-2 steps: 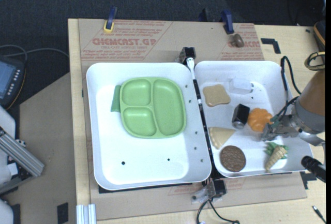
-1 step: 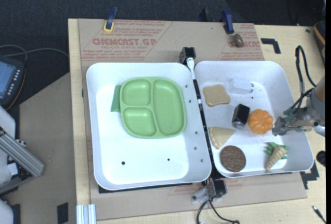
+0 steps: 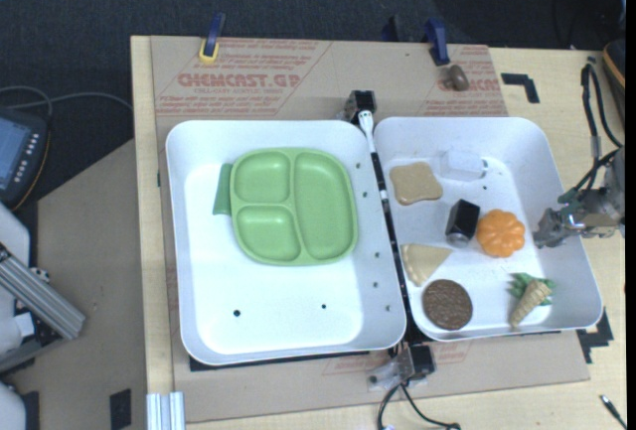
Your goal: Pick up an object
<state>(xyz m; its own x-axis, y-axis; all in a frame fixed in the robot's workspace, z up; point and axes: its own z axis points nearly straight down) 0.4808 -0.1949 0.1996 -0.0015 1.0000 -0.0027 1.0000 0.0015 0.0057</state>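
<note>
Bench with two white bins (image 3: pixel 189 219), one green tray (image 3: pixel 294 205), six food items, hand (image 3: pixel 561 224) state unclear

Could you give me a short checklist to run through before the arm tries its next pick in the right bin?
1. Gripper located: at the right bin's right rim, ok.
2. Gripper free of objects: nothing visible between its fingers, ok.
3. Finger opening: too small to judge, cannot tell.
4. Nearest target: orange pumpkin, lying just left of the gripper, ok.
5. Clearance around pumpkin: black block sits close against its left side, not ok.
6. Other picks free-standing: brown round cookie and toast slice lie apart, ok.
</note>
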